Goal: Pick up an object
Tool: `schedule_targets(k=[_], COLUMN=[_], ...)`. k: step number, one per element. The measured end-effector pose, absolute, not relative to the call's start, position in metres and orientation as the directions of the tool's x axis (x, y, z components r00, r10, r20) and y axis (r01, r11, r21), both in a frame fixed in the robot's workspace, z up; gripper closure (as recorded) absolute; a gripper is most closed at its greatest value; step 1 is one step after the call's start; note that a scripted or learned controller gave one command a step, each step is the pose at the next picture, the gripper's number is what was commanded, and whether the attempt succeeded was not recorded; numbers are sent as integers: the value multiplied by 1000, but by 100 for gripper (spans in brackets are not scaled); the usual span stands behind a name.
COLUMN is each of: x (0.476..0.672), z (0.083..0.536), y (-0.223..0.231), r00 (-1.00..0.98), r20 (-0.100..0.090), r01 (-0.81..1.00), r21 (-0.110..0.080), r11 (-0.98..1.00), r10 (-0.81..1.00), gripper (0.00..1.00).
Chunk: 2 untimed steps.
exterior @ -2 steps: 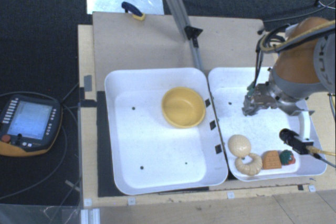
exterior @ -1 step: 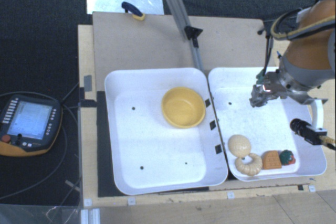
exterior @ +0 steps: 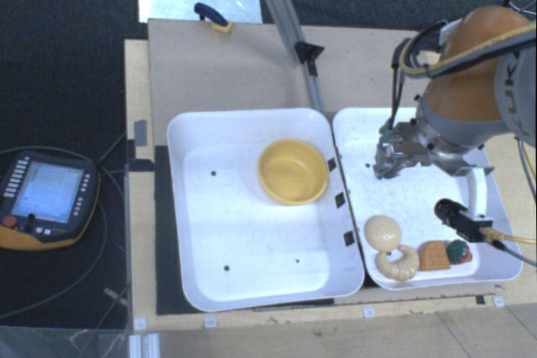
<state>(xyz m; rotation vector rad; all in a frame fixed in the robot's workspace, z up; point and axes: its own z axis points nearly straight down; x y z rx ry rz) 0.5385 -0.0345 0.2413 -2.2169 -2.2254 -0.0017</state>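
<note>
Right bin [exterior: 361, 126]: gripper [exterior: 384, 168] low over bare floor; finger state cannot be told. Near front wall, clustered: cream egg-shaped object [exterior: 383, 231], beige ring [exterior: 398, 263], orange block [exterior: 434, 256], green piece [exterior: 458, 250]. Left bin [exterior: 201, 264]: yellow bowl [exterior: 292, 171], upright. Off bench, left: control pendant [exterior: 42, 197].

A tan bench [exterior: 226, 63] carries two shallow white bins side by side: the left bin [exterior: 193, 264] and the right bin [exterior: 357, 123]. A blue-and-yellow clamp [exterior: 211, 16] grips its far edge.
</note>
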Motion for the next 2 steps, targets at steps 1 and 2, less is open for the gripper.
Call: schedule_targets(k=[1,2], x=[530,533], z=[233,241], y=[17,73], r00=[-5,-5], r20=[1,2], r01=[1000,1000], r21=[0,1], r11=[5,5], r10=[1000,1000], gripper=[100,100])
